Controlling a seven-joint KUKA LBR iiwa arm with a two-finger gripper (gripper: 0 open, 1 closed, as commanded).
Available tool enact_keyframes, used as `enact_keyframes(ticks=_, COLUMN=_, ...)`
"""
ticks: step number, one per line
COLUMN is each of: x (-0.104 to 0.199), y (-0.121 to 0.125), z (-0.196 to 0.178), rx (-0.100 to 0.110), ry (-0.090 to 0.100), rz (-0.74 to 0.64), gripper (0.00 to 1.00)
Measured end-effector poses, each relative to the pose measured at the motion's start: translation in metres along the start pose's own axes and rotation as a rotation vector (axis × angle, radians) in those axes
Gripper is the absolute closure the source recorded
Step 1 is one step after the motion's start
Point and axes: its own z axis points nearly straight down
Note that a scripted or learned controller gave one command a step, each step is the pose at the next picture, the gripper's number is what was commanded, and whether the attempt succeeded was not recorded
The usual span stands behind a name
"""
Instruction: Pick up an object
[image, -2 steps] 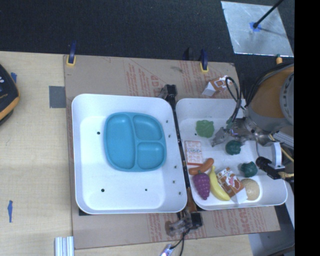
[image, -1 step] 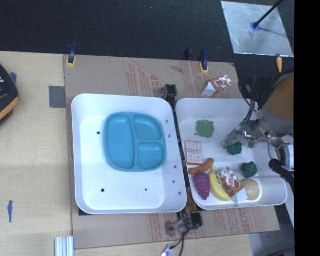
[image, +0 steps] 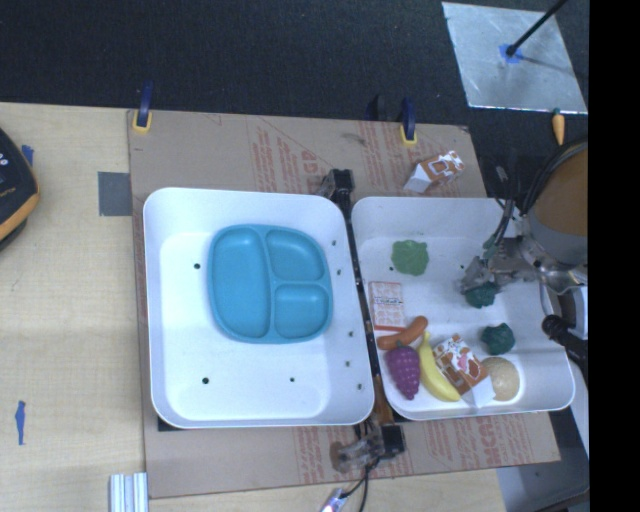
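White plastic forms both shallow bins. In the left bin (image: 180, 390) we see a blue divided plate (image: 270, 282), its long axis running roughly up and down the view. In the right bin (image: 450, 215) we see a light green piece (image: 409, 256), a dark green piece (image: 498, 338), a small printed card (image: 386, 300), a sausage (image: 402, 333), purple grapes (image: 404, 368), a banana (image: 435, 372) lying lengthwise toward the near wall, a printed packet (image: 460, 362) and a pale round item (image: 501, 379). The gripper (image: 482, 283) sits low at the bin's right side, its fingers (image: 470, 284) closed around a small dark teal object (image: 481, 295); its shape is too small to give an axis. A second packet (image: 436, 170) lies on brown cardboard (image: 250, 150) over the wooden tabletop (image: 60, 340), beside dark carpet (image: 250, 50).
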Motion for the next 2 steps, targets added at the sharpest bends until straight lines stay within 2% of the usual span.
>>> enact_keyframes(ticks=1, x=0.064, y=-0.009, z=-0.019, rx=0.004, ry=0.002, rz=-0.003, gripper=1.0)
enact_keyframes(ticks=2, x=0.166, y=0.013, z=-0.09, rx=0.001, ry=0.004, rz=-0.001, gripper=1.0)
